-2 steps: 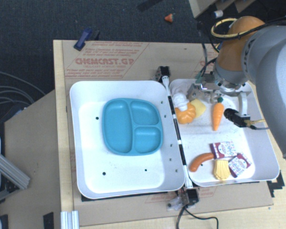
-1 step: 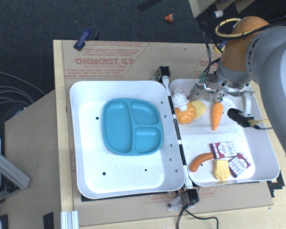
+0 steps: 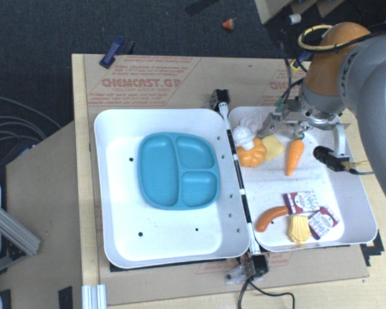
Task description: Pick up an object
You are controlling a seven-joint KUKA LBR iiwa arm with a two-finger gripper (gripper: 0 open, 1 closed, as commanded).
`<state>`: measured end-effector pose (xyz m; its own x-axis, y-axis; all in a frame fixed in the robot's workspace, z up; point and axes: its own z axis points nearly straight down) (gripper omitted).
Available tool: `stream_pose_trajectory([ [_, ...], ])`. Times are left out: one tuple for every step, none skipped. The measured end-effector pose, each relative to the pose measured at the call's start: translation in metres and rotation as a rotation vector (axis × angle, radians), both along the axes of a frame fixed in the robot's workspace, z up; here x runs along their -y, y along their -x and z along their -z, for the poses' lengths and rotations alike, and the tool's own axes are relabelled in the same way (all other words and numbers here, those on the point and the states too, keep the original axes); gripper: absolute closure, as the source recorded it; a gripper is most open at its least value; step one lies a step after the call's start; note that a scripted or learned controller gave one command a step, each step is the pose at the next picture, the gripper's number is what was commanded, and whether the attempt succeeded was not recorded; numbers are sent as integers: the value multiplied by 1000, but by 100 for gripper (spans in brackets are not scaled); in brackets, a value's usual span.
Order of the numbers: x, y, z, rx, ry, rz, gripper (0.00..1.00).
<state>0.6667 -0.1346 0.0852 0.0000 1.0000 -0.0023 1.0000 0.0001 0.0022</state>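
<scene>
My gripper (image 3: 284, 126) hangs low over the far end of the right bin (image 3: 354, 192), under the grey arm with its orange band (image 3: 328, 76). Just below it lie an orange carrot (image 3: 294, 156), a pale yellow piece (image 3: 273, 147), a small orange fruit-like toy (image 3: 251, 154) and a white lump (image 3: 242, 134). The gripper's tip sits between the yellow piece and the top of the carrot, very close to both. Nothing can be seen held in it.
At the right bin's near end lie a sausage (image 3: 270, 217), a corn cob (image 3: 298, 228) and two small packets (image 3: 300, 201) (image 3: 323, 223). The left bin (image 3: 116, 230) holds a blue divided plate (image 3: 178, 170). A black clip (image 3: 220, 98) sits where the bins meet.
</scene>
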Motion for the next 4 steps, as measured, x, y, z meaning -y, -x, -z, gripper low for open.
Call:
stream_pose_trajectory([
  [-1, -1, -11, 3, 1, -1, 100],
  [-1, -1, -11, 2, 1, -1, 0],
  [22, 0, -2, -1, -1, -1, 0],
  [26, -1, -1, -1, -2, -1, 0],
])
